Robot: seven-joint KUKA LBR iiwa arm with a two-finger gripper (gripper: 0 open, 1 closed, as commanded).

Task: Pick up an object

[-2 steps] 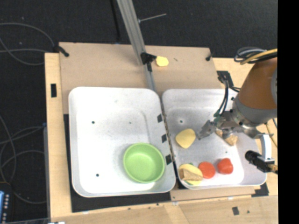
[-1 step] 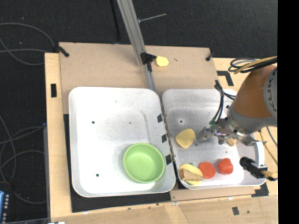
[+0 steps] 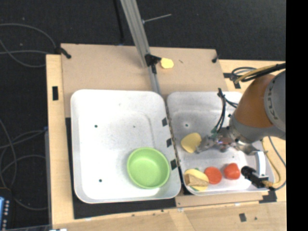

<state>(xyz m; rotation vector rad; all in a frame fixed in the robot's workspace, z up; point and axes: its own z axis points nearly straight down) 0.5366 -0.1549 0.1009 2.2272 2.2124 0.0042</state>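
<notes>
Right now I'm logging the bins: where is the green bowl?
The green bowl sits in the left bin, near its lower right corner, just across the divider from the yellow items in the right bin.

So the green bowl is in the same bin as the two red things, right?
Not quite. The camera view shows the green bowl in the left bin, by itself. The two red things are in the right bin, near the front edge, where the gripper is reaching too.
</notes>
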